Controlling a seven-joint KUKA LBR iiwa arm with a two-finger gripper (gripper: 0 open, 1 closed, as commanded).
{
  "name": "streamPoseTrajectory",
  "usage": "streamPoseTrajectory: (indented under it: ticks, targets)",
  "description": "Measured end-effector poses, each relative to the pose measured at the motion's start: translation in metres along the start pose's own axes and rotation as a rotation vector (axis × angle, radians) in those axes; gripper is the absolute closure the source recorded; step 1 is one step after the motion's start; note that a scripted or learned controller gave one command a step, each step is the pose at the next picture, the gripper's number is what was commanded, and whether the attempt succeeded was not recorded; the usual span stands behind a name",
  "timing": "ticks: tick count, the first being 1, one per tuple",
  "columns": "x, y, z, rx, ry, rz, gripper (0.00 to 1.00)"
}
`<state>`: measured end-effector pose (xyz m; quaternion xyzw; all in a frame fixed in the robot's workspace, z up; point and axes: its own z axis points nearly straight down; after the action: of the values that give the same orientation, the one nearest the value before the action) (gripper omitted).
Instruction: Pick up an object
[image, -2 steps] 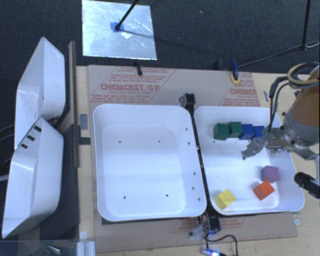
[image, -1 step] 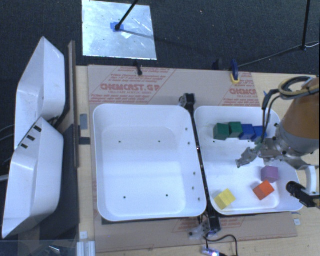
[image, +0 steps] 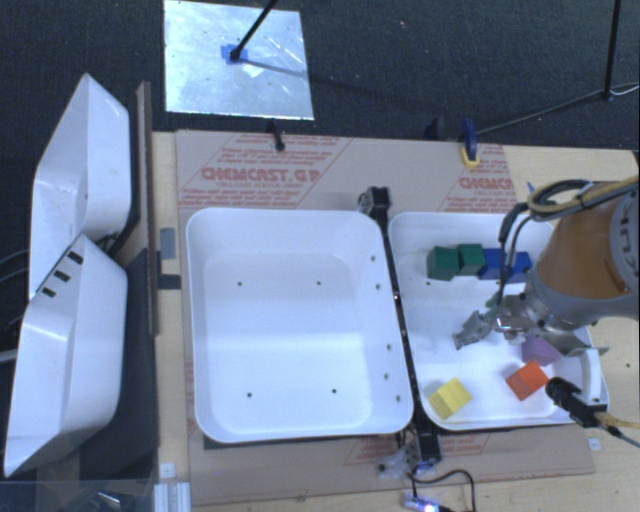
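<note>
Yellow block (image: 449, 397) sits closest to us, down at the near edge of the right bin (image: 415, 232), tilted a touch and well clear of everything else. Now up to the gripper (image: 472, 332): it hangs low over the middle of that right bin, metal fingers (image: 465, 338) pointing left, and they look spread somewhat apart with nothing between them, just bare white floor below. Right behind it, the grey wrist and the big orange band of the arm (image: 590, 262) crowd the right side of the bin and cover part of the floor. Tucked against the wrist is a pale purple block (image: 541, 351), partly hidden under the arm, and just in front of that an orange block (image: 527, 381) lying near the front right corner. Further back, a dark green block (image: 443, 263) and a lighter green block (image: 470, 258) touch side by side, with a blue block (image: 500, 261) pressed against them on the right, its far end lost behind the arm's cables. Across the divider, the left bin (image: 205, 330) shows only its white floor. A blue and yellow clamp (image: 469, 147) grips the back edge of the bench board.
</note>
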<state>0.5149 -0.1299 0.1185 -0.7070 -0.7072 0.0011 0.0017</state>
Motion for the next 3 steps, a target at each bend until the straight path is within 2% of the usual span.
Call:
streamPoseTrajectory:
  ticks: [1, 2, 3]
  targets:
    - [0.0, 0.0, 0.033, -0.002, 0.0, 0.0, 0.0]
    - [0.0, 0.001, 0.021, -0.006, -0.001, 0.0, 1.0]
    - [-0.003, 0.003, -0.021, -0.008, -0.002, 0.0, 1.0]
